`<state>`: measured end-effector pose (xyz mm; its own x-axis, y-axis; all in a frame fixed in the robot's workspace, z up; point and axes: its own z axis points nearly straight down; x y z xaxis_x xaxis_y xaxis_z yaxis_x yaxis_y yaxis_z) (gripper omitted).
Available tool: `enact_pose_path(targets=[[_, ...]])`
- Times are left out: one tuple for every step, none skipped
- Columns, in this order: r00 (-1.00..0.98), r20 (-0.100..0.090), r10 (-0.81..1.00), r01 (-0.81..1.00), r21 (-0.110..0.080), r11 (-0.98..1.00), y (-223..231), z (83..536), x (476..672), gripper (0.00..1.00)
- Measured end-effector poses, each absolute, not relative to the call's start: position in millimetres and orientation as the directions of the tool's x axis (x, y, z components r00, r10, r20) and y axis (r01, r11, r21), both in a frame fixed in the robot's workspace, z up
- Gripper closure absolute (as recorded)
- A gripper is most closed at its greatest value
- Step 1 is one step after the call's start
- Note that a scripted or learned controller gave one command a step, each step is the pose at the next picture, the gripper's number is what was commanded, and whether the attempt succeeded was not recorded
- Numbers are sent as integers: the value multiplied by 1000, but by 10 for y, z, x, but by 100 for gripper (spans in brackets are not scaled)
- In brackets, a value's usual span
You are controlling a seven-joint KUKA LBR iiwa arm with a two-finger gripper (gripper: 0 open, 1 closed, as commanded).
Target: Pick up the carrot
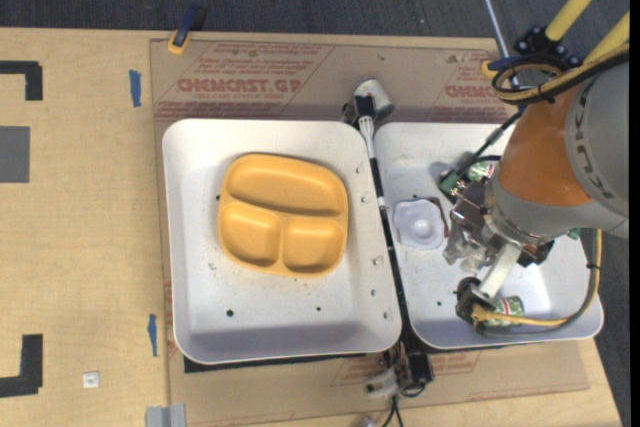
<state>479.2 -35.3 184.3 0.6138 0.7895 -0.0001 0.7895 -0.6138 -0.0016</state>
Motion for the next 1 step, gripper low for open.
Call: enact_pose_path(targets=[[691,0,723,723,-1,-691,-596,3029,4798,100]])
